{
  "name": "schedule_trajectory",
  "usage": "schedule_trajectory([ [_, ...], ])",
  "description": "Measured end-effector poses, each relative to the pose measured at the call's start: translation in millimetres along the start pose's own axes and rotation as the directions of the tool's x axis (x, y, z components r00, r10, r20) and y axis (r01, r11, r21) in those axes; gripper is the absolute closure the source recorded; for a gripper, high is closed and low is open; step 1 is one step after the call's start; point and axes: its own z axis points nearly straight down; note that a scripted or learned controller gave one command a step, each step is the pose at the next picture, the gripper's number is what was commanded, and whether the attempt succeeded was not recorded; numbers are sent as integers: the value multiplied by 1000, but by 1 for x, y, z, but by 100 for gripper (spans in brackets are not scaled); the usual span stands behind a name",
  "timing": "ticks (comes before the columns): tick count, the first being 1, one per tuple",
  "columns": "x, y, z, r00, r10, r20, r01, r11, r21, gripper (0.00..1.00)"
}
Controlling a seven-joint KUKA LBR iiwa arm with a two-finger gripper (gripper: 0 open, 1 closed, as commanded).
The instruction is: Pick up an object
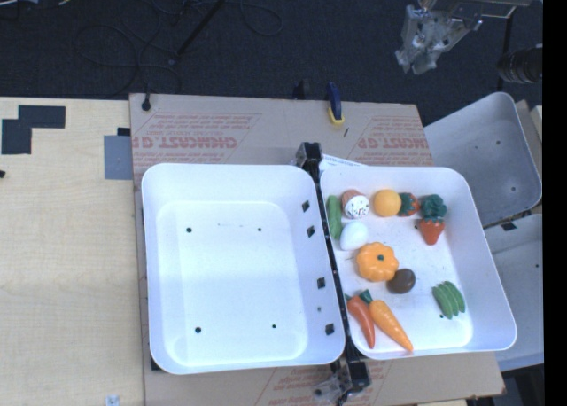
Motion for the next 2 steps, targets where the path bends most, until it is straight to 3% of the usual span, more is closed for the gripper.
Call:
schedule_trajectory([
  [1, -36, 7, 12, 1000, 1, 1, -1, 1000, 1, 100],
  [2, -59, 10, -1, 1000, 0, 0, 0, 1000, -4, 100],
])
